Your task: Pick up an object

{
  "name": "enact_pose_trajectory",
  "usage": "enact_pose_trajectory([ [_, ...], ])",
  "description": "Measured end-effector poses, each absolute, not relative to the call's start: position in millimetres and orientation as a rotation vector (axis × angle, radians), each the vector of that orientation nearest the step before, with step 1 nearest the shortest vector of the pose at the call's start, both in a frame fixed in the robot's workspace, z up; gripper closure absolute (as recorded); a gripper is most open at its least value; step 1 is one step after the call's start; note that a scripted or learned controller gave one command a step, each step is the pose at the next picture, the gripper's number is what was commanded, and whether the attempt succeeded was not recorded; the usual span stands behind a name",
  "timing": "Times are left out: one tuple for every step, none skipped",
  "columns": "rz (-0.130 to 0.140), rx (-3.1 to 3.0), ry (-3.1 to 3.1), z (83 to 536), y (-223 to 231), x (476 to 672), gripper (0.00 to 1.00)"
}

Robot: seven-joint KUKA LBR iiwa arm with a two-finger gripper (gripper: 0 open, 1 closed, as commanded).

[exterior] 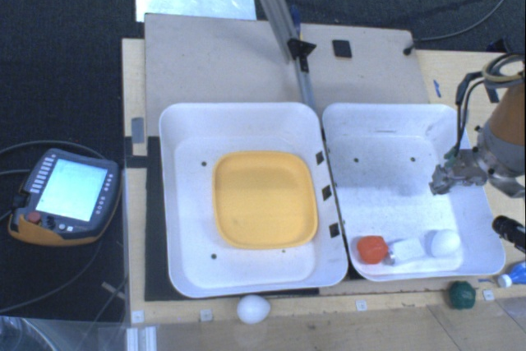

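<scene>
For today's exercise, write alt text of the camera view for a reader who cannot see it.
A grey robot arm's gripper hangs over the right edge of the right white bin, which holds an orange object, a small white piece and a white ball along its near wall. The left bin holds a yellow square plate.

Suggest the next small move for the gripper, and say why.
Probably shift the gripper toward the near edge of the right bin. It sits by that bin's right wall with nothing seen between its fingers, while the white ball, the small white piece and the orange object all lie along the near edge.
</scene>
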State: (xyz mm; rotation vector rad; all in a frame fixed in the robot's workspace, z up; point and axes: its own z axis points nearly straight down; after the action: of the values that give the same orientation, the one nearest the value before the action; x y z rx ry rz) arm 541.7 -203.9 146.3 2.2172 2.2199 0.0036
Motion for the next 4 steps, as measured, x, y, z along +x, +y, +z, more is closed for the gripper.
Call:
enact_pose_trajectory([
  [0.004,2.218,2.218,195.1,-213.7,541.4,1.00],
  [0.003,2.218,2.220,230.9,-213.9,542.2,1.00],
  [0.000,2.216,2.226,226.2,-162.5,552.6,1.00],
  [0.002,2.217,2.226,217.9,-113.7,555.6,1.00],
])
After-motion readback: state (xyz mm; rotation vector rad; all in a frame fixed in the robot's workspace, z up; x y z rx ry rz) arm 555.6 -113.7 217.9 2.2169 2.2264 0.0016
